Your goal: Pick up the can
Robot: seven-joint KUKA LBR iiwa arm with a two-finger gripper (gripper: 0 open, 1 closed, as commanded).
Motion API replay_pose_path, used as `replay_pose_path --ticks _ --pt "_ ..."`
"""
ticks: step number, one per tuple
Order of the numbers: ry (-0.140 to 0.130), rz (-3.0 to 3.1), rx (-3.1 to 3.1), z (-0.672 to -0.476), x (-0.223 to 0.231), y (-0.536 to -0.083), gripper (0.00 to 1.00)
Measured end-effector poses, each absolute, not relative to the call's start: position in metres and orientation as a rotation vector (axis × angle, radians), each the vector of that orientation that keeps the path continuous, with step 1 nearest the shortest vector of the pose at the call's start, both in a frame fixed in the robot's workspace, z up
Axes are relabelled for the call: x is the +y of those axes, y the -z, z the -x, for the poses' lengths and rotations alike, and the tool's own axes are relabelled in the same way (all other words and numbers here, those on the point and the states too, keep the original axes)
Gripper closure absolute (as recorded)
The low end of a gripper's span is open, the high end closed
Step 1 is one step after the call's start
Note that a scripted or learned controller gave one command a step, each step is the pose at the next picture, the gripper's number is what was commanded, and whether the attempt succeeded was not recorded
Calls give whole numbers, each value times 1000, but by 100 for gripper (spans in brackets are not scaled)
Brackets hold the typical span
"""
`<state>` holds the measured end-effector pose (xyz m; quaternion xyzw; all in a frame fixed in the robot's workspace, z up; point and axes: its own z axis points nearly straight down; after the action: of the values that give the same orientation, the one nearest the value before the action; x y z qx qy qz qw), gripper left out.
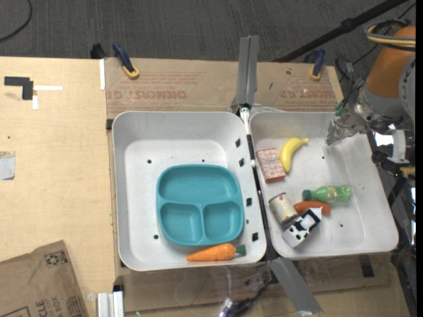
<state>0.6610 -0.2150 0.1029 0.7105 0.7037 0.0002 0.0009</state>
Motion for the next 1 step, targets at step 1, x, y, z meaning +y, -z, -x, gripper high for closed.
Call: replay_pose_path --ticks 1 --pt "-3 -2231 2213 -661 -213 -103 0"
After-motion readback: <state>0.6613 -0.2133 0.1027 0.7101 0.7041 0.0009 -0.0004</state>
